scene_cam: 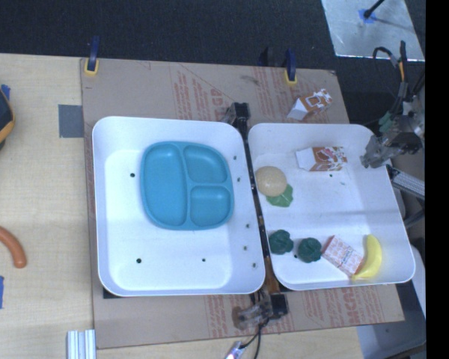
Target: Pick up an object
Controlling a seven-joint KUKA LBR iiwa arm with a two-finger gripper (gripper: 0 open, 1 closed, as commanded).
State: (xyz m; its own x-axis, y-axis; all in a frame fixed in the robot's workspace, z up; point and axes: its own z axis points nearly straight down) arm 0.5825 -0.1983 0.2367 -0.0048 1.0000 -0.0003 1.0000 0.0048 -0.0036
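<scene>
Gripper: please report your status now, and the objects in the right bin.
Gripper at right bin's far right edge, holding nothing visible. Banana, packets, green pieces untouched in the bin. Nothing blocking them.

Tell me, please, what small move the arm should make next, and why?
Probably swing the hand inward over the right bin and toward the small packet. The hand sits at the bin's right rim, above no object, and that packet lies nearest it, flat and apart from the other items.

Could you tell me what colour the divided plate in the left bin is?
The divided plate is light blue, shown clearly in the camera view.
</scene>
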